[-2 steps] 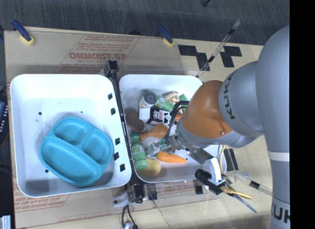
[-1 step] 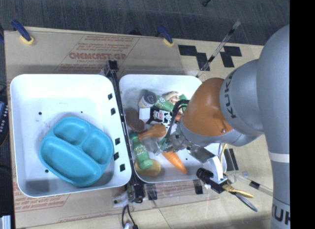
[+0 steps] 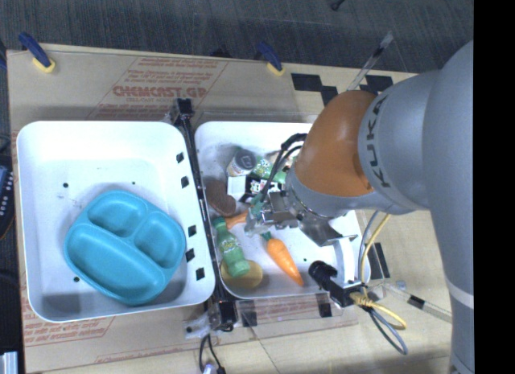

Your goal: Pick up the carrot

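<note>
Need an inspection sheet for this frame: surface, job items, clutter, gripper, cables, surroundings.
Surface: cardboard-covered bench with two white bins; left bin, right bin.
Job's things: carrot lies in the right bin, toward its front, apart from the gripper.
Clutter: blue tray in the left bin; green bottle, brown item and a small can in the right bin.
Gripper: gripper low in the right bin, above the carrot's top end.
Cables: yellow cable at the bench's front right.
Surroundings: blue clamps on the bench's back edge; dark floor behind.
</note>
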You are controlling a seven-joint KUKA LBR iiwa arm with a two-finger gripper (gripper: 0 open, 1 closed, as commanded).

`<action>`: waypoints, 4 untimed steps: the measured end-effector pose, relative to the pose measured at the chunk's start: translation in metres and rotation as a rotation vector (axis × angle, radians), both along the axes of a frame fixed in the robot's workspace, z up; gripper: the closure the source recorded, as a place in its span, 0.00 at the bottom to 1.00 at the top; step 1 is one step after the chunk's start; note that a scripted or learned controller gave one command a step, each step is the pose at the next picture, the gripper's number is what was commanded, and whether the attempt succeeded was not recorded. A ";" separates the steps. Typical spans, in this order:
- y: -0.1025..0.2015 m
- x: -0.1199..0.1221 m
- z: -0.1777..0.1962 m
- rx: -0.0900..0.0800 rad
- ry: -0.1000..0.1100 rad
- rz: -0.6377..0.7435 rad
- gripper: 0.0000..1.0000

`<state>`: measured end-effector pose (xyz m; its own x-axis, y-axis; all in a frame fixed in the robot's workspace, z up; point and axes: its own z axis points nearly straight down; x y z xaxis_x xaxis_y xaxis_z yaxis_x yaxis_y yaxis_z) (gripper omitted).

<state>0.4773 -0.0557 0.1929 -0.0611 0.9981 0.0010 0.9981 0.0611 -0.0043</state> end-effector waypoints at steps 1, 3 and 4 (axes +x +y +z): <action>0.040 0.000 -0.001 -0.001 -0.001 -0.240 1.00; 0.083 0.013 -0.002 0.001 0.002 0.067 1.00; 0.129 -0.001 -0.002 -0.001 0.000 -0.274 1.00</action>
<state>0.4760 0.0734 0.1912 0.2108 0.9775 0.0001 0.9775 -0.2108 -0.0045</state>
